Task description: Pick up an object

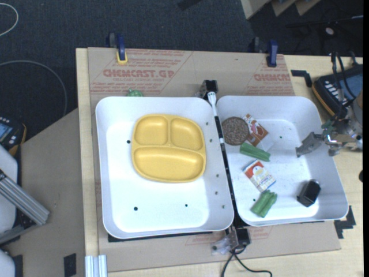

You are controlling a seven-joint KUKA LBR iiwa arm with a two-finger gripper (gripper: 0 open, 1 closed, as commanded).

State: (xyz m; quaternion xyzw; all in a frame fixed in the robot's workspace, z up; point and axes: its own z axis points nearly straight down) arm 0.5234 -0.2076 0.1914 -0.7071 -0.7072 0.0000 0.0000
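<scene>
The right bin [288, 111] holds several small objects: a brown round disc [234, 130], a red and white packet [256, 130] beside it, a green stick [255, 151], a second red and white packet [259, 175], a green bundle [264, 203] and a black block [308, 193]. My gripper [323, 148] hangs over the bin's right side, above the black block and apart from it. It is open, with nothing between its fingers. One grey finger [305, 146] points down and to the left.
A yellow divided plate [169, 148] lies in the left bin [115, 172]. Black equipment and cables [337, 85] sit at the bench's right edge. Two clamps [120, 46] hold the board at the back.
</scene>
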